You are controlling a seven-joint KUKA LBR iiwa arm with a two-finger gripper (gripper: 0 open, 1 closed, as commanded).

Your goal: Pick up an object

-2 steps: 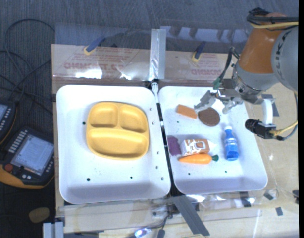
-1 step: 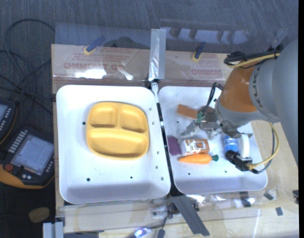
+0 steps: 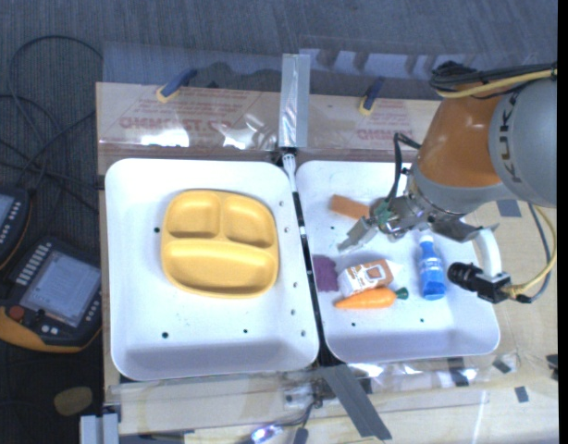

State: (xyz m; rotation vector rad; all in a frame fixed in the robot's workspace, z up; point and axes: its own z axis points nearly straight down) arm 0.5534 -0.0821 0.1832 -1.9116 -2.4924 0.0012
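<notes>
Gripper hangs over right bin, fingers spread apart with nothing between them, beside an orange block. Carrot, small box and blue bottle lie just below; yellow tray sits in left bin.

even, fairly bright overhead light, cool bluish cast. both white bins near overexposed, surface detail washed out. glare on crinkled plastic film at upper centre and on metal strip between bins. soft short shadows under yellow divided tray at centre left; darker shadow beneath arm at right. overall softness, low resolution; small items at centre right slightly blurred. dark carpet across top dim, grainy.
</notes>
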